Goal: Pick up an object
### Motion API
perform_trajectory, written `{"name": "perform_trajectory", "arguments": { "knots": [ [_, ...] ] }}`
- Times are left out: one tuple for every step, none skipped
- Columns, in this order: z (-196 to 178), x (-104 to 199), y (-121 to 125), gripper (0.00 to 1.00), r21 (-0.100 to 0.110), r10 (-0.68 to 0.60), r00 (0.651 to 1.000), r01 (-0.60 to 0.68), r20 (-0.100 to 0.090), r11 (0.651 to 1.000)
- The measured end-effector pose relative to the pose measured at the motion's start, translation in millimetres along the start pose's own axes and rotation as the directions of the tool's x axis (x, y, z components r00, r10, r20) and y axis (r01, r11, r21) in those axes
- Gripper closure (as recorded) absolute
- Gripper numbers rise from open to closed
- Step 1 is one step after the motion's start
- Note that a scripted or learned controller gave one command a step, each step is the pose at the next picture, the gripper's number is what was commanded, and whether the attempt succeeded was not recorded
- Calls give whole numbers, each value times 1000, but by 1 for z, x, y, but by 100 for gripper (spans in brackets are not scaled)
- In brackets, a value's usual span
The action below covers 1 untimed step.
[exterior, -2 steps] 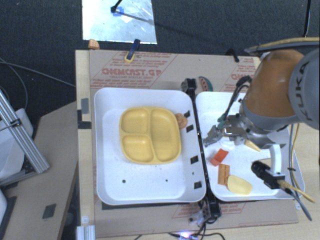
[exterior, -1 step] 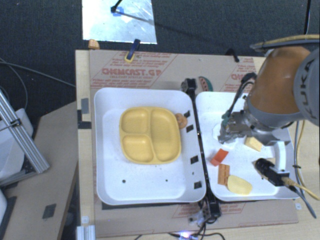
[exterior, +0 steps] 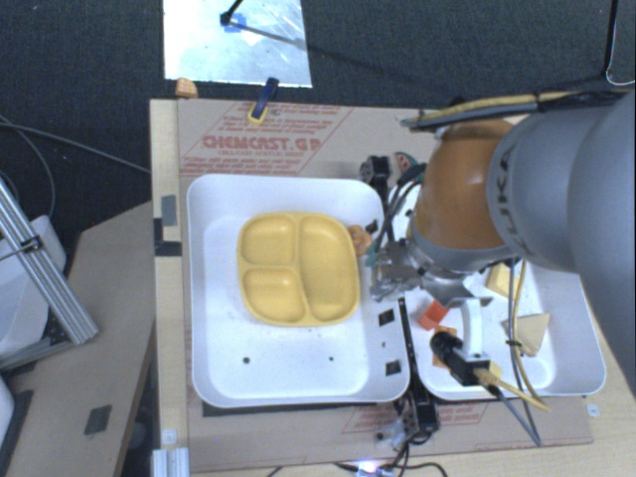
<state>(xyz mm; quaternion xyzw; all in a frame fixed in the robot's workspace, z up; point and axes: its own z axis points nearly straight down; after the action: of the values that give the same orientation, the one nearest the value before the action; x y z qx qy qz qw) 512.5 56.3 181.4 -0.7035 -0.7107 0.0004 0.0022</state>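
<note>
Two white bins sit side by side on the desk [exterior: 169, 296]. Claw [exterior: 383, 266], its state impossible to tell, hangs over their shared wall, just right of the yellow divided plate [exterior: 298, 268] lying in the left bin [exterior: 214, 366].

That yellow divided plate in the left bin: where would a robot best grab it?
Probably by the rim. The yellow divided plate lies flat in the left bin, so its thin raised edge is the only pinchable part. The near edge, approached from above, looks most open, with bare floor beside it.
</note>
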Motion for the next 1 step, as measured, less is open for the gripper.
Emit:
{"name": "perform_trajectory", "arguments": {
  "knots": [
    [-168,71,-25,100,-21,-4,1000,4,-5,1000]
  ]
}}
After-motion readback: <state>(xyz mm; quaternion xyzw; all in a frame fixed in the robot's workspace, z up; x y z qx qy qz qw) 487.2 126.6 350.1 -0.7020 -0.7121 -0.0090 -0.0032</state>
